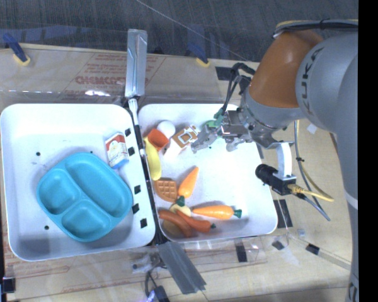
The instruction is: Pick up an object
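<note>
Gripper (209,137) low over right bin (255,168), upper middle, reaching in from right; finger spread impossible to tell from this angle, nothing visibly between them. Small brown-and-white carton (185,136) just left of gripper, near or touching, cannot tell which. White egg-like ball (166,128) and orange-red piece (157,138) beside it at upper left of right bin. Banana (153,159) along divider wall. Waffle (166,189) below it, carrot (189,180) tilted beside waffle. Second carrot (215,212) lying flat near front wall, sausages (183,223) in front corner. Left bin (19,168): blue divided plate (83,195) in middle, small red-and-white box (116,148) by divider, just above plate.
</note>
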You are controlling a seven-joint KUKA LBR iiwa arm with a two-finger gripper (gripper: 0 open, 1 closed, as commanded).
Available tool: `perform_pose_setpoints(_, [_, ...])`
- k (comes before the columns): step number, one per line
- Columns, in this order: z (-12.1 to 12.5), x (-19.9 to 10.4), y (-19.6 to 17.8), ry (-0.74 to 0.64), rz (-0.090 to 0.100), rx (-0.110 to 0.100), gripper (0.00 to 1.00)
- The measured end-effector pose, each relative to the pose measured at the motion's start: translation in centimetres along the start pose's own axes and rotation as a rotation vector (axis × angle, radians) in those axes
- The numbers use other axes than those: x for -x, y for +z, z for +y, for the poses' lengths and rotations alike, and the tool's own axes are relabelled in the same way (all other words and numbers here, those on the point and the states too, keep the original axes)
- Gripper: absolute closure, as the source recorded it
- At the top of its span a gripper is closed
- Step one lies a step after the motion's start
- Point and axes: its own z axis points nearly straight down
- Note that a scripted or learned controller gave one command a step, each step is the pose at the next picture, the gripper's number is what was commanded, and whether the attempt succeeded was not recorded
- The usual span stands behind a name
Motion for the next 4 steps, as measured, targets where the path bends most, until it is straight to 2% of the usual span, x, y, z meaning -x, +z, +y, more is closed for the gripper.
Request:
perform_pose_setpoints(1, [-3.0,-3.1,12.3,-0.131,0.000,0.000,0.00])
perform_pose_setpoints(2, [-8.2,-2.1,14.1,-0.230,0.000,0.002,0.00])
perform_pose_setpoints(3, [-8.1,-2.2,13.1,-0.237,0.000,0.003,1.00])
perform_pose_setpoints(4, [-3.8,-3.8,3.9,0.187,0.000,0.006,1.00])
